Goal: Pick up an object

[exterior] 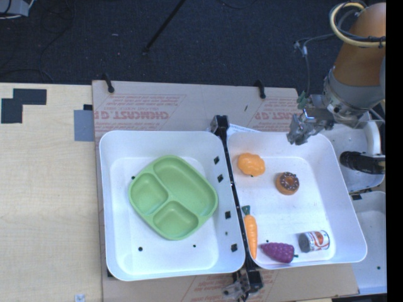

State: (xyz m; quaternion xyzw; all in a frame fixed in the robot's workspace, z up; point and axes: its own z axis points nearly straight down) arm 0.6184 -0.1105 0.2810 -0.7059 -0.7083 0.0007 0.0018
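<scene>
Over the far right corner of the right bin point(337, 168) hangs the claw point(301, 133), carried on the grey arm point(356, 74) with its orange band. It sits above the bin's far rim, apart from every object below, and nothing shows between its tips. From this slanted view I cannot tell whether it is spread or clenched, as the tips blur into 1 dark lump.

Any of 5 things in that bin could be the pick: an orange fruit point(251, 164) at the far left, a brown doughnut point(288, 183) just right of it, a carrot point(250, 233) lying along the left wall, a purple bunch of grapes point(278, 251) at the near edge, and a small can point(314, 240) on its side just beside the grapes. The left bin point(119, 162) bears a green divided plate point(173, 197).

My guess at the risks: the claw is nearest the rim, so a straight descent would strike the wall and catch nothing. The can is round and lying down, so it may roll away under pressure. The carrot hugs the wall, leaving little room for a tip on that side. The grapes and can lie close, so a grab at 1 may nudge the other
</scene>
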